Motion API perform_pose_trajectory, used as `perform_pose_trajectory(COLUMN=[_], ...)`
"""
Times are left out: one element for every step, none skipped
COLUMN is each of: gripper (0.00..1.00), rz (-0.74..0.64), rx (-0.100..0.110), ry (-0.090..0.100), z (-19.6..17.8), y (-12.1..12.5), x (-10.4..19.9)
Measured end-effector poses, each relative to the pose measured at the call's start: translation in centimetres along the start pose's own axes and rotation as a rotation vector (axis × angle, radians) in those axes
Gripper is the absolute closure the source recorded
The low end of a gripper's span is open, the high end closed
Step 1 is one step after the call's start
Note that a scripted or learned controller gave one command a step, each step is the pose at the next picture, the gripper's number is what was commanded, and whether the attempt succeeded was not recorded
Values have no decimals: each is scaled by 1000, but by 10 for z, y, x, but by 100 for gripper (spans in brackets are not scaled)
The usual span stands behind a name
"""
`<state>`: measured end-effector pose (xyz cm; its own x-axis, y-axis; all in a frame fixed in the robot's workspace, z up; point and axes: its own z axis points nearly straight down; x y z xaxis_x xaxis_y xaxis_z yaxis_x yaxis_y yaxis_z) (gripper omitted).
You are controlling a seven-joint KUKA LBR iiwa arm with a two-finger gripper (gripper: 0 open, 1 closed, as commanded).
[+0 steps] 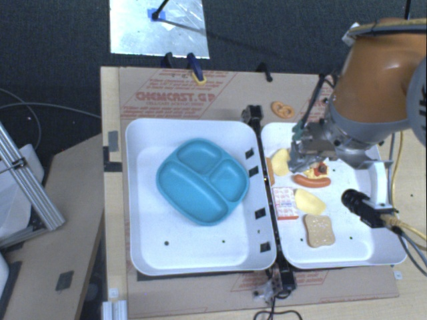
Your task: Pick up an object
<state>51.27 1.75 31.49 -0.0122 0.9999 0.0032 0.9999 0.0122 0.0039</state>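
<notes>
Nearest the camera, in the right bin [353, 249], a slice of bread [319, 231] lies flat on the bin floor. Just behind it lies a pale yellow piece [309, 202]. Beside that, against the bin's left wall, is a small printed card [285, 202] with red and white markings. Further back, a toy hot dog [313, 178] lies crosswise near the middle of the bin. The gripper [305, 159] hangs over the far left end of the hot dog, close to it. Contact cannot be confirmed, and whether the gripper is released, clenched or grasping anything cannot be told from this angle. A second yellow piece [280, 162] lies just left of the gripper, near the bin's left wall. The left bin [150, 249], alongside, holds one blue divided plate [202, 181], flat and roughly centred. Beyond both bins, on the cardboard-covered tabletop [133, 95], a pretzel [282, 109] lies just outside the right bin's far edge. Further still, a blue clamp [195, 67] sits at the cardboard's far edge, with a sheet of foil [160, 19] behind it.
</notes>
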Motion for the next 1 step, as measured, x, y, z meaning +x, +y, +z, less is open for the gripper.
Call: perform_pose_trajectory(gripper=[100], rz=[13], rx=[5], ry=[-3], z=[32], y=[-27], x=[-22])
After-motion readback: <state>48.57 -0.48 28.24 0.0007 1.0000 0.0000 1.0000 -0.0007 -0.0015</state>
